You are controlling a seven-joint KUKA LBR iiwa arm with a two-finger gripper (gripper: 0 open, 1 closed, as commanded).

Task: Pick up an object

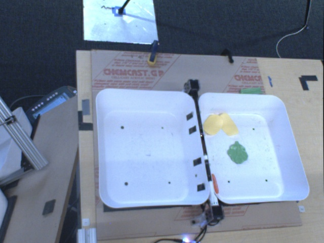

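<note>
In the right bin point(283, 135) lie three small things. A pale yellow floppy piece point(219, 125) rests near the bin's upper left, close to the divider. Just below it, toward the middle, sits a green lumpy object point(237, 152). A thin orange piece point(215, 183) lies along the bin's lower left edge, against the wall.
The left bin point(111, 115) stands beside the right one, joined by a black-clipped divider point(198, 140). Both rest on a cardboard sheet point(136, 70). A shiny metal plate point(119, 14) lies on the dark floor at the back. A grey frame point(20, 140) stands at the left.
</note>
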